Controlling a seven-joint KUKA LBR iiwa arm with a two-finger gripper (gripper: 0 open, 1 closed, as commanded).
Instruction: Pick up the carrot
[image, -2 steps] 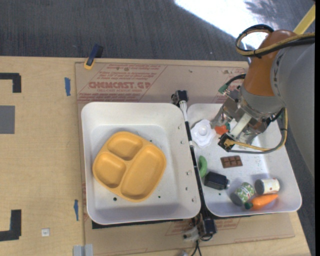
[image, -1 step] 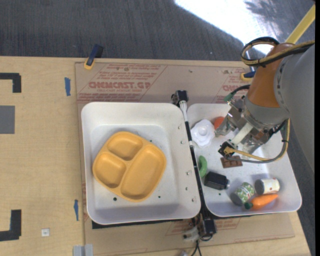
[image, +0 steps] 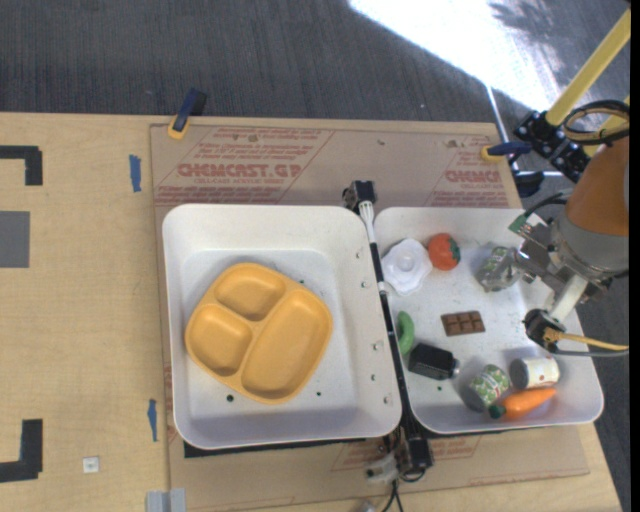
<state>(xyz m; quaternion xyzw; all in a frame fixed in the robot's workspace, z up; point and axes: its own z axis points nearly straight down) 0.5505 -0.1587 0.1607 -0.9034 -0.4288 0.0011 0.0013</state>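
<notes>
We locate the carrot (image: 528, 402) at the lower right of the frame, in the right bin (image: 478, 298), just beside a green-labelled can (image: 486, 386). The gripper (image: 522, 252) sits at mid-right, apart from the carrot; we cannot tell its opening.

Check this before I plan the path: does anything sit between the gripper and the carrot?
Yes. A white cylinder lies right beside the carrot, on the side facing the gripper, and a can sits close at one end. From above, nothing covers the carrot.
</notes>
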